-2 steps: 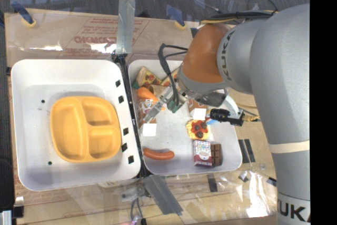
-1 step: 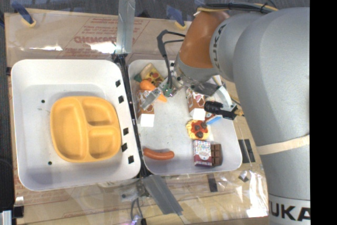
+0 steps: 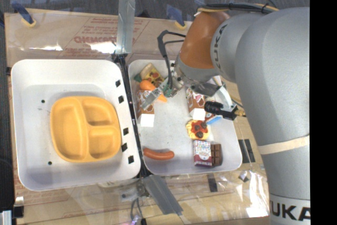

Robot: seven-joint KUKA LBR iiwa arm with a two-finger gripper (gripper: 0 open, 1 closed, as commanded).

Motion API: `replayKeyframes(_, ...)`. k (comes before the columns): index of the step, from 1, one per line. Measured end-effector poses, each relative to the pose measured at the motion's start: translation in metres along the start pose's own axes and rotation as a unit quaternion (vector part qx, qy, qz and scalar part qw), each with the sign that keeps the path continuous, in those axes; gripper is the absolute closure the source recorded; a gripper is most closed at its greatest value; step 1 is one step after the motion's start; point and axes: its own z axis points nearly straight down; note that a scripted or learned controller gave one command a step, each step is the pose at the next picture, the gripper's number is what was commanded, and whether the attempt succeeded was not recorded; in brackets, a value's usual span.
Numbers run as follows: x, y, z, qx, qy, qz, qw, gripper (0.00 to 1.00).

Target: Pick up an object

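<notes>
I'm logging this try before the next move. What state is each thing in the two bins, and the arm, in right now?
Yellow divided tray: flat in the left bin, compartments bare.
Toy hot dog: lying flat by the right bin's front wall, untouched.
Carton: lying on its side.
Toy carrot: lying at the back, beside the gripper.
Gripper: low in the right bin, over the back clutter.

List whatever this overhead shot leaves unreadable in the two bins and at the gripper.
- Gripper: its state is too small and cluttered to tell, against the toy food beneath it.
- Right bin: the far right corner and right wall are covered by the grey arm.
- Carton: label print too small to read.
- Yellow divided tray in the left bin: fully visible.
</notes>
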Motion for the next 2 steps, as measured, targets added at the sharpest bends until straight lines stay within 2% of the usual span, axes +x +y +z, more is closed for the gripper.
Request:
replayKeyframes(1,0.000,-0.001,0.000,-0.002,0.000,0.016,0.9999,0.00)
replayKeyframes(2,-0.014,0.010,0.001,0.015,0.013,-0.046,0.9988,0.00)
